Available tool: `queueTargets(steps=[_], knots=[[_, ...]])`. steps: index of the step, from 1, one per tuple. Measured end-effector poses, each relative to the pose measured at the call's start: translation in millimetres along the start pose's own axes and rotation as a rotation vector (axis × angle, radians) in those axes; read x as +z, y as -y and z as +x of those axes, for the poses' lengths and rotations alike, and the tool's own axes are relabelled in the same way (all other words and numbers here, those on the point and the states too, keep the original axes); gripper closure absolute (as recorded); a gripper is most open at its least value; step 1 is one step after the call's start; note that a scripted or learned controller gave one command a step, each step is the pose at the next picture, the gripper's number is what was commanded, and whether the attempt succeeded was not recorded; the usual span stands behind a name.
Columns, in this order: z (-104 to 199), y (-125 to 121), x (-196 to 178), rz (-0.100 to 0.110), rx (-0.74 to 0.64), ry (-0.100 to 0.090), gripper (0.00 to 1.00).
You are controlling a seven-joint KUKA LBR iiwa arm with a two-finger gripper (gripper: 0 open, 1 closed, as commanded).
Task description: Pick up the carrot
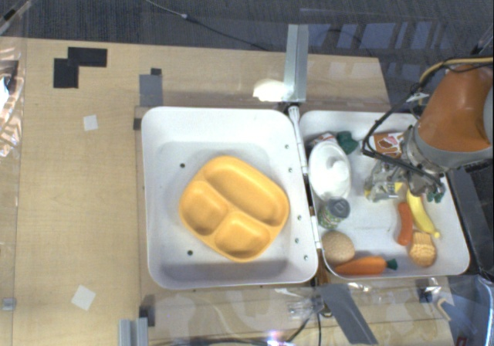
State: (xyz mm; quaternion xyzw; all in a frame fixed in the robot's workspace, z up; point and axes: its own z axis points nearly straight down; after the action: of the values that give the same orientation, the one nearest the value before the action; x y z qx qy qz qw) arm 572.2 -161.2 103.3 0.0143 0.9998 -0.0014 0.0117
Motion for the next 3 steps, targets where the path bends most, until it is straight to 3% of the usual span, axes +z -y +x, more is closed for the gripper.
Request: queueTargets(steps=[1,2,3], knots=[[-49,45,-156,0.004,-0.108,0.001,1.0],[76,32,-68,-0.003,0.0,-0.023,1.0],[79,41,-109,0.003,0.378,-0.012,1.0]])
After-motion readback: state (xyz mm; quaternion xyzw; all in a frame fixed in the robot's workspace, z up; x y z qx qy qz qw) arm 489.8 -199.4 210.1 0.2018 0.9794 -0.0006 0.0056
